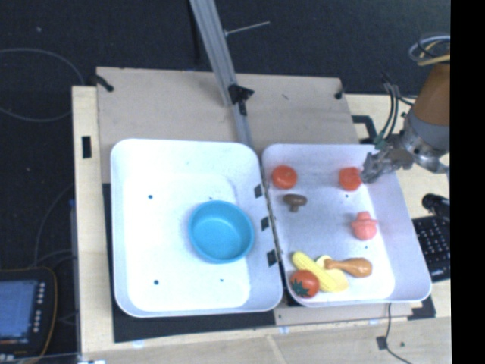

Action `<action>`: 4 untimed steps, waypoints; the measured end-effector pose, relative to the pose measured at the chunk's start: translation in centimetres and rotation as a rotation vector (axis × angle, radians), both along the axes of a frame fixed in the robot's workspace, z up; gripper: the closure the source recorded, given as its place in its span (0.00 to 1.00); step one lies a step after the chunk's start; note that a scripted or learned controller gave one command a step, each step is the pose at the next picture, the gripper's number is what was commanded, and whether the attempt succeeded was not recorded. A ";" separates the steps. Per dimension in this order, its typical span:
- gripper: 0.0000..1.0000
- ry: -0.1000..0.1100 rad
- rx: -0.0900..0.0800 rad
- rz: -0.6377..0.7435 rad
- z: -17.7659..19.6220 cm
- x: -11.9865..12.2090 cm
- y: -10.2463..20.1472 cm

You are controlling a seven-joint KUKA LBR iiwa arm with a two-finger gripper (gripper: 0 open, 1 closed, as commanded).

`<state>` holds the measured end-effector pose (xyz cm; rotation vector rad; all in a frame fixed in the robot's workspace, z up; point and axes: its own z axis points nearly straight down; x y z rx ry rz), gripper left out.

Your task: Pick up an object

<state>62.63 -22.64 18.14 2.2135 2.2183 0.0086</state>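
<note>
The pincer (374,167) hangs over the far right rim of the right bin (402,226), and honestly I can't tell if it's spread or pressed together. Just left of it, nearly touching, sits a small red-orange round piece (349,178); further left are another red-orange piece (284,177) and a brown mushroom (295,200). Nearer the camera from the pincer lie a pink toy (364,226), a drumstick (350,266), corn (319,271) and a tomato (305,283), with the blue bowl (220,230) way off left in the left bin (151,173).

My arm (432,116) is cut off at three o'clock; my gripper (373,167) is too blurred to read its fingers.
</note>
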 end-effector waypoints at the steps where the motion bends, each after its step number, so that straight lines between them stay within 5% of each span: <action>1: 1.00 -0.001 0.000 0.005 6.7 0.5 0.2; 2: 1.00 0.002 0.001 0.008 9.9 0.7 0.1; 4: 1.00 0.010 0.003 0.006 9.6 -1.1 11.3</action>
